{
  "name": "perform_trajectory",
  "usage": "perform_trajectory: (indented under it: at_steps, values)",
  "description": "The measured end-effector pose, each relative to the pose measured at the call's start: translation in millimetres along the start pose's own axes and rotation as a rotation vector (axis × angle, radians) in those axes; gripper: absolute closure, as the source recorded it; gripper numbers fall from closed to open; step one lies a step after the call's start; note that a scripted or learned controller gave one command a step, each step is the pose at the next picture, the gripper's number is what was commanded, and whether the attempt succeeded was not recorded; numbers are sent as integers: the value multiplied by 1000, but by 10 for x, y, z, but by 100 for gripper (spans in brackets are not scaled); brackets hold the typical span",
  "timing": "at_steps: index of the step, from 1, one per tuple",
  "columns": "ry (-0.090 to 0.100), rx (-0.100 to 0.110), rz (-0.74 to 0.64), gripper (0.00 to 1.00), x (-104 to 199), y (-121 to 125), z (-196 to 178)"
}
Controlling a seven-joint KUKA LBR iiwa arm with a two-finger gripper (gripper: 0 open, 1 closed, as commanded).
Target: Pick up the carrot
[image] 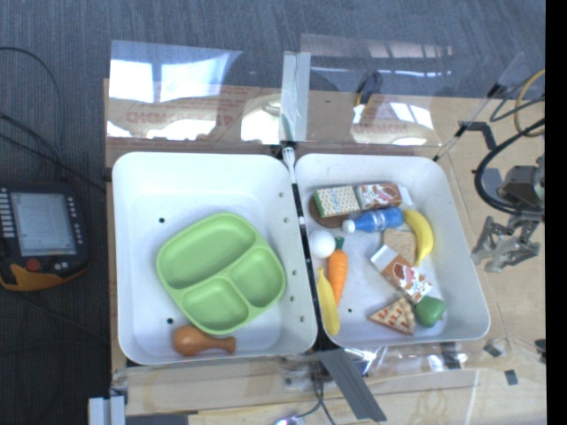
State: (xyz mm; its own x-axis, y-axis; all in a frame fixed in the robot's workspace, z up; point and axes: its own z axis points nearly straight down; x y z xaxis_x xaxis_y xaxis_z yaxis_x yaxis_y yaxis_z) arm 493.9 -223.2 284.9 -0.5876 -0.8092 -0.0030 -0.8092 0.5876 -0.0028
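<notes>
Scene: a slanted overhead look at a tabletop (461, 131) that carried two shallow white bins side by side.
Carrot: a small orange carrot (337, 271) with a green top lay in the right bin (461, 264), close to that bin's left wall and about midway along it, tip pointing toward the near edge.
Carrot's neighbours: a white egg (322, 243) sat just beside its green top; a yellow piece (328, 304) lay against its lower left side, along the bin's left wall.
Rest of right bin: a patterned box (336, 201) and a red packet (379, 194) sat near the far wall; a blue-labelled bottle (376, 220) lay below them; a banana (420, 231) curved along the right side; a small carton (400, 274) lay near the middle; a pizza slice (395, 315) and a green item (430, 310) sat at the near right corner.
Left bin: the left bin (142, 264) held a green divided plate (221, 273) near its centre and a brown drumstick (204, 342) by its near wall.
Claw: the claw (507, 248) hung off the right bin's right edge, over the bare tabletop, well apart from the carrot and holding nothing; whether it was apart or together could not be told.
Off the tabletop: a handheld control pendant (40, 235) rested to the left on the dark floor.
</notes>
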Motion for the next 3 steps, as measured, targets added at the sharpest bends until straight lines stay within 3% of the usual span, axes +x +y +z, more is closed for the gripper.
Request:
perform_trajectory:
  at_steps: [1, 2, 3]
  values:
    - [-2, -4, -509, 100, 32, 63, 150]
    - [-3, -4, -941, 100, -162, 224, -48]
    - [-6, -7, -1289, 100, -217, 260, 251]
